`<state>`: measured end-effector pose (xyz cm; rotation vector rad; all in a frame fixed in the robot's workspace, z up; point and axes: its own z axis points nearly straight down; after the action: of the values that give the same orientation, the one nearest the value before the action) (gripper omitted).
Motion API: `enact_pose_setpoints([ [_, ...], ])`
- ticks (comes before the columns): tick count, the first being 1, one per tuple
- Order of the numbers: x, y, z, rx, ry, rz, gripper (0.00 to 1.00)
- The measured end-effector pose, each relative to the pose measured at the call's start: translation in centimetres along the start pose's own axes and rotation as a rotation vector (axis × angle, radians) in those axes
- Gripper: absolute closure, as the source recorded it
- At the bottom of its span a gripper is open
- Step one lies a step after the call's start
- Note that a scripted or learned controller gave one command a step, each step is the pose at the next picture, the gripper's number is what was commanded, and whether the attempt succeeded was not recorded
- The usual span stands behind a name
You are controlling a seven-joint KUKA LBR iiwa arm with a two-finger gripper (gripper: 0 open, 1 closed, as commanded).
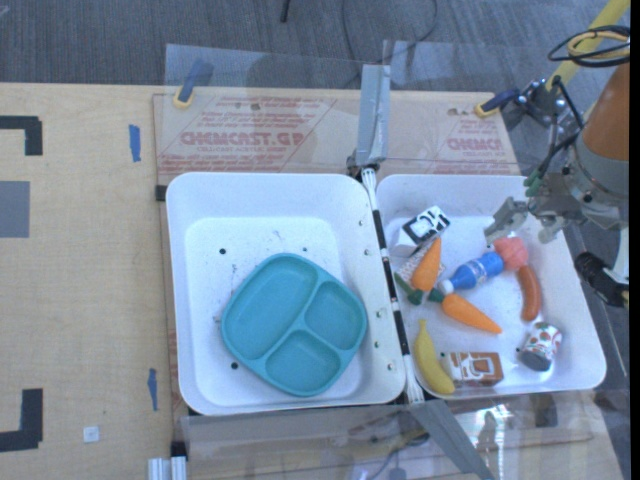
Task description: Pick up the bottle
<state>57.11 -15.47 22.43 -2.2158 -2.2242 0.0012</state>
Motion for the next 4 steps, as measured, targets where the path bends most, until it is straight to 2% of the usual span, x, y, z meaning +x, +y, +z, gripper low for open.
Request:
enact_pose_setpoints([
  [1,1.8,-6.4,-10.1,-0.004,-0.002,-0.131,0.0],
  [2,3.8,0.0,5.3,-0.001,-0.001,-0.08,0.0],
  [3,5.3,3.1,6.1,-0.005,-0.002,-0.099,0.0],
  [4,0.4,1.6,12.8,-0.02,-0.002,-0.032,0.0],
])
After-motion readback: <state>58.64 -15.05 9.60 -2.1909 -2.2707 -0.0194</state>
